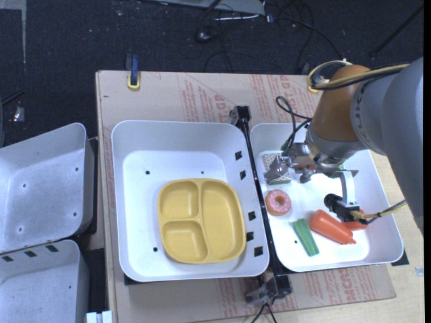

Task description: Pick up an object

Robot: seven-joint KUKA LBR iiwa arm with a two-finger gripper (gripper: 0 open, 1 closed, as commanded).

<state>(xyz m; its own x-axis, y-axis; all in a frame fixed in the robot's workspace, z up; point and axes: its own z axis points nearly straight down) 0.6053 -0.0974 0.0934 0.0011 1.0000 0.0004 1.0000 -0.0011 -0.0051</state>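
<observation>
Two shallow white bins sit side by side on the bench (175,99); you see them from above, at a slant.

- Far left, off the bench: spare white trays (40,180), one above the other.
- Back left edge of the bench: a blue-and-yellow clamp (133,74).
- Left bin (141,160): one yellow divided plate (201,219) with three compartments. It lies flat, a little toward the bin's right wall, and nothing is in it.
- Right bin (374,190), nearest the divider: a pink frosted doughnut (277,202) lies flat, just beside the wall shared with the left bin.
- In front of the doughnut and to its right: a green stick (306,237) lies at a slant, apart from the doughnut.
- Right of the stick: an orange carrot-shaped piece (330,227) with its thick end close to the stick's upper end. Whether they touch, you cannot tell.
- Gripper (281,170): low in the back left part of the right bin, just behind the doughnut, next to a small speckled patch (271,161) that is too small to identify.
- Gripper state: you cannot tell whether it is open or closed, since the view is too coarse at the tip. Nothing shows as gripped.
- Arm (384,113): enters from the right and crosses over the right bin's back half, with the orange band (337,110) just above the wrist.

Candidate objects for the pick — doughnut, stick, carrot piece — all rest on the floor of the right bin.
</observation>
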